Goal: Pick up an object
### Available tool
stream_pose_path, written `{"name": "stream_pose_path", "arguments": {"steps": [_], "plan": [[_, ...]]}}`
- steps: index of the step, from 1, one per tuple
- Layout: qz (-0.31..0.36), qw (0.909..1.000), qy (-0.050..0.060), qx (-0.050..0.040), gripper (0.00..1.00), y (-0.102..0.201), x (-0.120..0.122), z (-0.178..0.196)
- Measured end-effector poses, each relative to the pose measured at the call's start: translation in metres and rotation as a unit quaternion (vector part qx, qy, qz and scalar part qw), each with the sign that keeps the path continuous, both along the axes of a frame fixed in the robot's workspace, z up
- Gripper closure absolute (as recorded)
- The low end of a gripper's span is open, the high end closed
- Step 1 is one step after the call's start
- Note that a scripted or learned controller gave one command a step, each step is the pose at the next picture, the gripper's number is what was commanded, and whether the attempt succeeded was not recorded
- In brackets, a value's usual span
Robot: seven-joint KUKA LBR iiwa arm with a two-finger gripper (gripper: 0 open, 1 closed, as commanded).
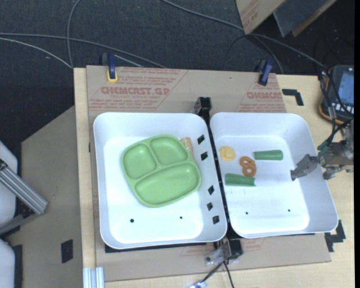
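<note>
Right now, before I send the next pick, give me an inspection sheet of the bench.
Surface: bench bearing left bin and right bin.
Job's things: in right bin, two green cylinders, pretzel, yellow piece.
Clutter: green divided plate in left bin, tan item at its rim.
Grippers: gripper over right bin's right side, holding nothing visible.
Cables: several on dark floor.
Surroundings: cardboard box, clamps.
</note>
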State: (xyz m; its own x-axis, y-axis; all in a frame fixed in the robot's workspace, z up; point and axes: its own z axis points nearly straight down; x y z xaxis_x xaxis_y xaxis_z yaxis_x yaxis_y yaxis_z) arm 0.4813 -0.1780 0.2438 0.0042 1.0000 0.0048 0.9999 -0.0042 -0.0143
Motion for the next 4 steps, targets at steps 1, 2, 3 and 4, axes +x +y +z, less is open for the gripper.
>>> {"name": "stream_pose_path", "arguments": {"steps": [1,2,3,4], "plan": [[0.002,1.0000,-0.007,-0.0018,0.00,0.001,0.003,0.006],[0.002,1.0000,-0.005,-0.0008,0.00,0.002,0.000,-0.035],[0.002,1.0000,-0.005,-0.0007,0.00,0.009,0.009,-0.088],[0.002,1.0000,-0.006,-0.0012,0.00,0.007,0.019,-0.141]]}}
